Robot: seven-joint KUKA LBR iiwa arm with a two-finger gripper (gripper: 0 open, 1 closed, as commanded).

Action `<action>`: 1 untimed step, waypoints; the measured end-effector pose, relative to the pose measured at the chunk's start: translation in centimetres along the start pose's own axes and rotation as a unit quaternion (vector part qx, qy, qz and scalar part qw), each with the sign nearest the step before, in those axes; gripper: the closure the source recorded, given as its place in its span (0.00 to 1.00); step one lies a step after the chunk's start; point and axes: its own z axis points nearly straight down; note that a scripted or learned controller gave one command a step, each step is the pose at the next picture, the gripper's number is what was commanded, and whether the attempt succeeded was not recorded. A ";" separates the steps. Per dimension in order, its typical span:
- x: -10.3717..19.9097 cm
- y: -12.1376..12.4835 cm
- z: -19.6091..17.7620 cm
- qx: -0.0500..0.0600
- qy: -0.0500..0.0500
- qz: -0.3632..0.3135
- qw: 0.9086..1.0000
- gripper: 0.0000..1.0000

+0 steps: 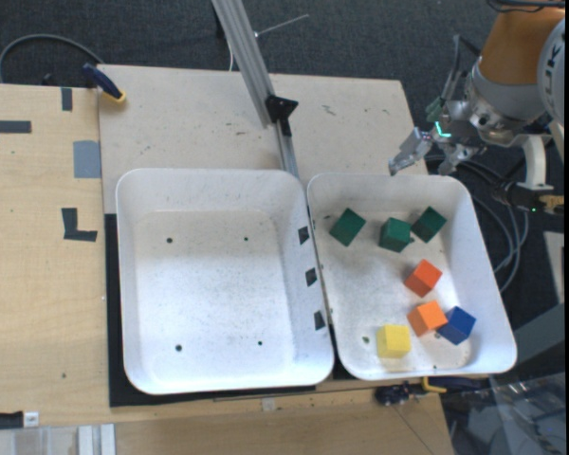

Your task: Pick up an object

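Observation:
The right bin (479, 254) holds several small cubes. Three green cubes (347, 227) (395, 234) (429, 224) lie in a row near its far side. Closer to the front are two orange cubes (422, 278) (427, 318), a blue cube (458, 324) and a yellow cube (393, 340). My gripper (423, 166) hovers over the bin's far right rim, behind and above the green cubes. It is open, with nothing between its fingers.
The left bin (133, 254) sits beside the right one, and their rims meet in the middle. A slanted metal rail (251, 60) runs from the top down to the bins' shared far corner. Cables hang at the right of the bench.

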 end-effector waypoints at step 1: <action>0.0 0.1 -0.3 -0.002 -0.001 0.000 1.000 0.00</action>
